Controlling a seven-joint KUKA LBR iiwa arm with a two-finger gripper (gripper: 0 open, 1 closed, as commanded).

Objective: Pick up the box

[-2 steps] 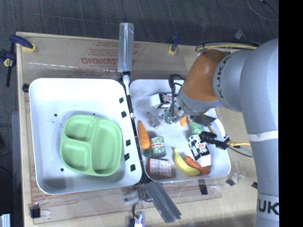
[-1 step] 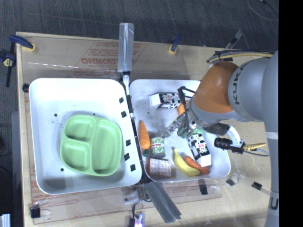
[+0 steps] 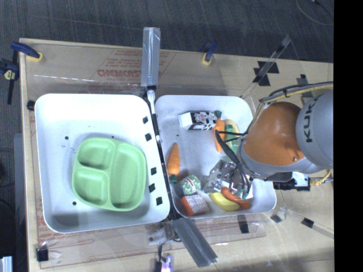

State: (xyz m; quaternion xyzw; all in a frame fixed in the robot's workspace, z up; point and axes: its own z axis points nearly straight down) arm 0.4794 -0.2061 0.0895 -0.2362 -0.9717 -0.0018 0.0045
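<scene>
Hovering low in right bin [image 3: 170, 109], gripper [image 3: 227, 177] sits over banana [image 3: 223, 202] and clutter near front wall, grip state can't tell; box [image 3: 198, 119] lies apart near back wall.

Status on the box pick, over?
End effector low in right bin, near banana. Box untouched by bin's far wall, nothing on it. Carrot and other items lie between.

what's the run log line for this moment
tool: low in right bin, among banana and toys | box: untouched, far side | left bin: green tray
</scene>
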